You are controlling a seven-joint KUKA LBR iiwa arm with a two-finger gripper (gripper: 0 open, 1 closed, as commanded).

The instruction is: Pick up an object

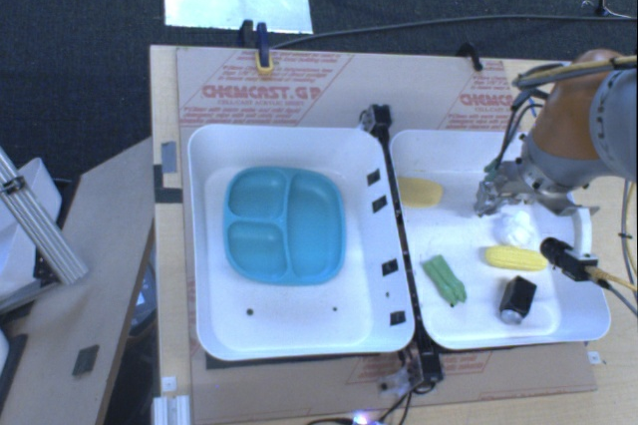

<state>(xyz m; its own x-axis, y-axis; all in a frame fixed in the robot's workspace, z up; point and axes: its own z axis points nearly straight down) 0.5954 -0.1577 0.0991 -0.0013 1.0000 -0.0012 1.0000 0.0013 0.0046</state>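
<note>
- The near rim of the right bin (518,341) runs close under a black cylindrical object (516,299), which lies just inside that edge with little bare floor on its near side.
- A green pea-pod-like piece (445,279) lies left of it, near the divider between the bins; bare white floor separates the two.
- A yellow corn cob (515,258) lies crosswise a little farther in, just above the black object and apart from it.
- A white crumpled object (518,228) sits touching or almost touching the corn's far side; its outline blends into the bin floor and is hard to trace.
- The gripper (490,201) hangs at the white object's far-left edge; the wrist and cables blur its tip, so I cannot tell how it is set or whether anything is in it.
- A pale yellow piece (420,192) lies farther left by the divider, with open floor between it and the gripper.
- The left bin (214,313) holds a blue divided plate (285,223), with broad bare margins on its near side.
- The arm (588,129) is cut off by the right edge.
</note>
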